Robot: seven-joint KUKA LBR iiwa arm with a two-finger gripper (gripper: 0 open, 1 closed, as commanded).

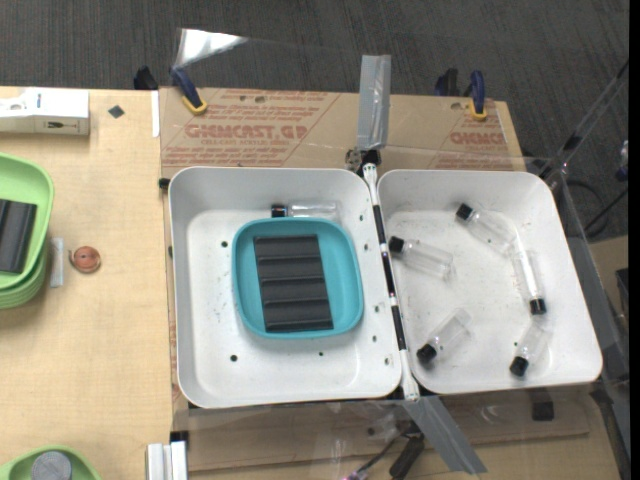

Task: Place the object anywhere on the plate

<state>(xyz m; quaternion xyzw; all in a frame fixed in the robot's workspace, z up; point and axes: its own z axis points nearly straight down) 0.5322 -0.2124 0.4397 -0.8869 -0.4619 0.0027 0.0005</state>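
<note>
The wooden bench [100, 368] takes the left part of the view. A cardboard sheet [250, 128] lies under two white bins, w/ a clamp [186, 88] at its far left corner and another clamp [477, 98] at its far right corner. A grey tape strip [374, 103] runs from the far edge down to the place where the bins meet.

The left bin [200, 308] holds a teal plate [345, 268], approx. in the middle. On the plate lies a black ribbed pad [292, 283], which covers most of its centre.

The right bin [480, 298] holds five clear vials w/ black caps, all lying on their side and apart from each other: near-left vial [443, 338], near-right vial [530, 353], right-side vial [528, 278], far vial [485, 226], left-side vial [420, 256].

One more vial, the sixth vial [300, 210], lies in the left bin just behind the far edge of the plate, on the bin floor and not on the plate.

At the left edge sits a green tray [25, 183]; beside it, a small brown disc [86, 259]. A white box [45, 111] lies at the far left.
</note>
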